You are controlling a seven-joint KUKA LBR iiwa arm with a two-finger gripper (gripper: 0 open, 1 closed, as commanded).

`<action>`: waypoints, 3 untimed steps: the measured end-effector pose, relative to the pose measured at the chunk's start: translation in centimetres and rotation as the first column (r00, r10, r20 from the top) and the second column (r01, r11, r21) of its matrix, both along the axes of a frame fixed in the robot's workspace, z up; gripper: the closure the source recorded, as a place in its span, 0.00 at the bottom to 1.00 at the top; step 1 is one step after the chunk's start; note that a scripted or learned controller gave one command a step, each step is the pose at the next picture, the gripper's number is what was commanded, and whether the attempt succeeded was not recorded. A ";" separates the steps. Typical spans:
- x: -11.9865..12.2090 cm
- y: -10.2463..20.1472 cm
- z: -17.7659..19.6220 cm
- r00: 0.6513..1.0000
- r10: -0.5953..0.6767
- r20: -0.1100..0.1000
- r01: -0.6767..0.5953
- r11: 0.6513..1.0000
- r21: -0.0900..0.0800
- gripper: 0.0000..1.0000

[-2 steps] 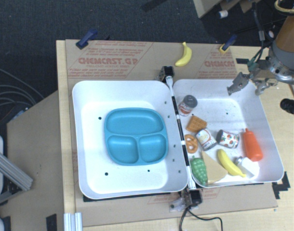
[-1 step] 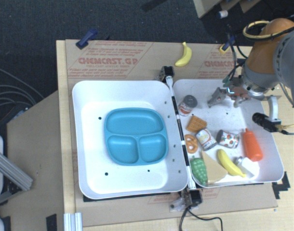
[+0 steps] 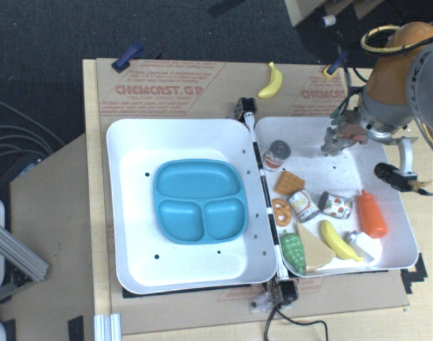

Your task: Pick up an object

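The right bin (image 3: 305, 130) holds several small items: a grey-lidded can (image 3: 276, 154), a tan cracker (image 3: 289, 182), a pretzel (image 3: 281, 210), a small can (image 3: 302, 204), a can lying on its side (image 3: 336, 205), an orange bottle (image 3: 373, 215), a banana (image 3: 337, 239), a green piece (image 3: 293, 251) and a pale wedge (image 3: 314, 247). My gripper (image 3: 333, 142) hangs over the bin's back right part, right of the grey-lidded can and apart from every item. Nothing shows in its grasp.
The left bin (image 3: 131, 190) carries a blue divided plate (image 3: 199, 199). A second banana (image 3: 271, 82) lies on the board behind the bins. The arm's grey and orange wrist (image 3: 397, 84) leans in over the right bin's back right corner.
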State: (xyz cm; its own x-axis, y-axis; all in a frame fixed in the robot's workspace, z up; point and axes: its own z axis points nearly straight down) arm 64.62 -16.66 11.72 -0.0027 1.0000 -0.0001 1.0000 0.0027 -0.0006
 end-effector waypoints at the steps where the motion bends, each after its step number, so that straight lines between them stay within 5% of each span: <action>1: 1.0 1.2 9.0 1.000 -0.001 0.002 0.001 1.000 0.000 1.00; 2: 2.1 6.6 13.7 1.000 -0.001 0.002 0.001 1.000 0.000 1.00; 3: 2.1 7.6 14.5 1.000 -0.002 0.003 0.002 1.000 -0.001 1.00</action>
State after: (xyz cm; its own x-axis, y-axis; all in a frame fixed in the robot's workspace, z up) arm 66.70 -9.03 26.23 -0.0011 1.0000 -0.0010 1.0000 0.0011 0.0028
